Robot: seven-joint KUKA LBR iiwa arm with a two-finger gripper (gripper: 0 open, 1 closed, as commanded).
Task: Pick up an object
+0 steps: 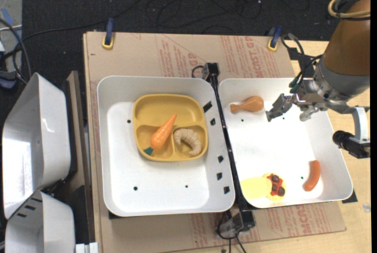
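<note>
My gripper (291,108) hangs over the upper middle of the right bin (259,140), its two dark fingers spread apart with nothing between them. A brown chicken drumstick (248,105) lies just left of it on the bin floor. Further down in the same bin lie an orange sausage (311,176) at the right and a yellow slice with red bits (263,186) at the front edge. In the left bin (118,181) stands a yellow divided plate (144,107) holding a carrot (163,132) and a pale shrimp (189,140).
Both bins rest on a cardboard-covered bench (177,52) held by yellow clamps (108,40). A black divider with clips (222,140) runs between the bins. White tubs (32,140) stand off the bench at the left. Cables lie behind.
</note>
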